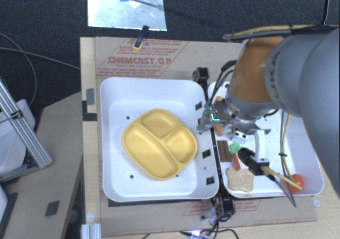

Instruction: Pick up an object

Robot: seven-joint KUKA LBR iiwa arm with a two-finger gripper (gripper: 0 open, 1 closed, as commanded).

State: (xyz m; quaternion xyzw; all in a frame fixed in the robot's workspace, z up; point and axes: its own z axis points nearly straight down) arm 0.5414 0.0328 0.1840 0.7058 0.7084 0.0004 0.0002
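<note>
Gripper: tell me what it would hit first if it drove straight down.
Probably the clutter in the right bin under the gripper, near the brown block; depth is unclear from this slant.

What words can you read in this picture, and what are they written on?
"CHEMCAST GP": big red letters on the brown board behind the left bin. The last letters are a bit blurry.
Smaller red print around it on the board: too small to read.
Red print on the board's front edge: too blurred to read.
The yellow divided plate has no words.
</note>
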